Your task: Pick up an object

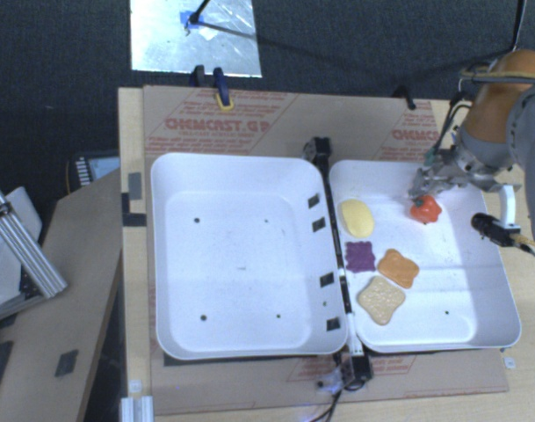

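The gripper (428, 192) is closing on the red piece (426, 209) just under it and seems to be lifting it, so only carrying is remaining.

A silvery sheet (195, 23) lies above the cardboard-covered bench (276, 117). Blue and yellow clamps (220, 87) grip its far edge. An aluminium rail (17, 240) leans at left.

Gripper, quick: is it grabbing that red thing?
Gripper: right above the red object in the right bin; a grasp cannot be told.
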Tool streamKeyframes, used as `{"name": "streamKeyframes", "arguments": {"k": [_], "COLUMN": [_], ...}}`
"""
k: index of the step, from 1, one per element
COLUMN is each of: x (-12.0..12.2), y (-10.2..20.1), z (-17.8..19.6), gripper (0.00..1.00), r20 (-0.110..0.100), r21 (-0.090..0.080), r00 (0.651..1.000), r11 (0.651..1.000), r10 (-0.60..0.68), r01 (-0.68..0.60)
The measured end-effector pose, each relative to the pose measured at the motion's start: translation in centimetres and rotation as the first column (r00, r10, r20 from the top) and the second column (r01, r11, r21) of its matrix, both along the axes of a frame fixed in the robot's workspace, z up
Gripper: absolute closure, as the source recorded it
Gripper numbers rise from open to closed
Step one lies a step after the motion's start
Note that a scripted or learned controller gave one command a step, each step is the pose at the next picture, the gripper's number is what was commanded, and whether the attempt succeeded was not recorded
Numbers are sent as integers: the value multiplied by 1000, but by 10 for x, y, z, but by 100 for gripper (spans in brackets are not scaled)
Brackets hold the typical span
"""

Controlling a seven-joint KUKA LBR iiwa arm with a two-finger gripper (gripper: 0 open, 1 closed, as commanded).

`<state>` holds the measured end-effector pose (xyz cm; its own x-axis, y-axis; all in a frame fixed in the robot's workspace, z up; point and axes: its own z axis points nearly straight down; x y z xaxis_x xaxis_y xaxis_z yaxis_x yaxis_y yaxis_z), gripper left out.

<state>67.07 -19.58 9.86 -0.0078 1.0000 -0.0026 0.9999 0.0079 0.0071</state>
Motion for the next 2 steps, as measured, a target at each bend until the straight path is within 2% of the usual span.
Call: {"name": "streamKeyframes", "arguments": {"k": [1,2], "x": [1,-54], "y": [67,92], "z": [91,170], "gripper": [100,100], "r20": [5,3], "r21": [3,2], "r00": [1000,1000], "r11": [1000,1000], "r10": [3,-1], "r01": [-3,1]}}
